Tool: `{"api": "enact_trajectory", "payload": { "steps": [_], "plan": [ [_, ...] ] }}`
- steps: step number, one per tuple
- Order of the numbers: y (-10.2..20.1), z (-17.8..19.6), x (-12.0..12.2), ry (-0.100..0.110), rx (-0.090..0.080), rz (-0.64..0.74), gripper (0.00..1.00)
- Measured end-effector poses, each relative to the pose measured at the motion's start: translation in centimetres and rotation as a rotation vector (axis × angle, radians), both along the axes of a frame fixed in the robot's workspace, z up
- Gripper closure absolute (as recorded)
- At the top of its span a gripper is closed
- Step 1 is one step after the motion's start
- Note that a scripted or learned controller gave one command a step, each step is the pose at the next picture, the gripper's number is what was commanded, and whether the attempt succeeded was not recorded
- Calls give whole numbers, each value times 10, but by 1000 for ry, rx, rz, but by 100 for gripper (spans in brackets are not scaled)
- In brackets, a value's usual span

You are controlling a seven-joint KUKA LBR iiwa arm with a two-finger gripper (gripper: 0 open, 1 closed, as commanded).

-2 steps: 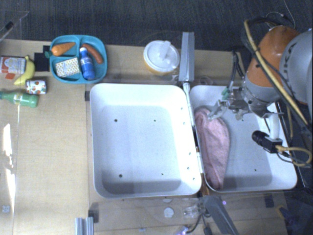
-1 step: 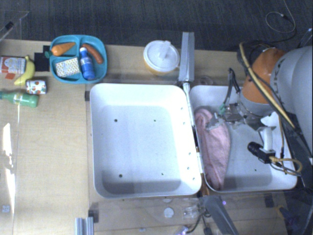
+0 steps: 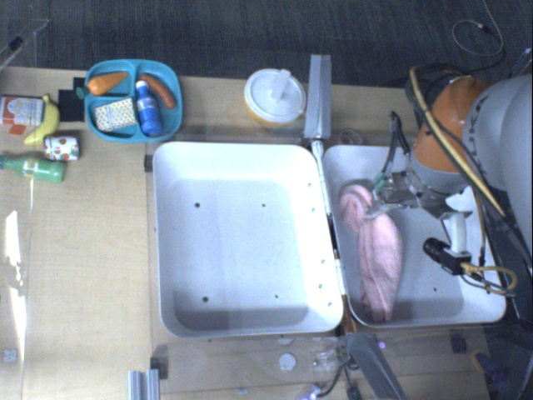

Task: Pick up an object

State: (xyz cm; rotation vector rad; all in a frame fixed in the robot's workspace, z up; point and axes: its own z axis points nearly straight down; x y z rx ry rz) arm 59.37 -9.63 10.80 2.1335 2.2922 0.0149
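Camera view, looking down at a slant: pale wooden bench [image 3: 83, 265], dark carpeted floor along the top. Two shallow white plastic bins sit side by side, the left bin [image 3: 241, 240] and the right bin [image 3: 433, 302], their inner rims touching. Behind them, a round white-lidded yellow container [image 3: 275, 97]. At the far left, a blue divided plastic tray [image 3: 133, 100] with toy food (an orange carrot shape, a small blue bottle, a sausage shape). Beside it, a yellow toy banana [image 3: 43, 122], a small printed can [image 3: 61, 147], a green bottle lying flat [image 3: 33, 168].

I reach in from the right, grey body with the orange band [image 3: 450, 107] above my wrist, cables looping around it. My gripper [image 3: 391, 194] hangs low in the right bin, just at the upper end of the pink folded cloth [image 3: 375, 252], which lies lengthwise along that bin's left side.

Whether my jaws are open or closed I cannot tell; the metal parts there blur together against the cloth. Contact with the cloth is likewise unclear. My upper arm runs off the right edge.
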Motion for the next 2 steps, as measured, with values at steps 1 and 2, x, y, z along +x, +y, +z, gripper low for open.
{"api": "enact_trajectory", "payload": {
  "steps": [1,2],
  "plan": [
    [22,128,39,8,-4,307,100],
    [25,105,18,11,-3,265,100]
  ]
}}
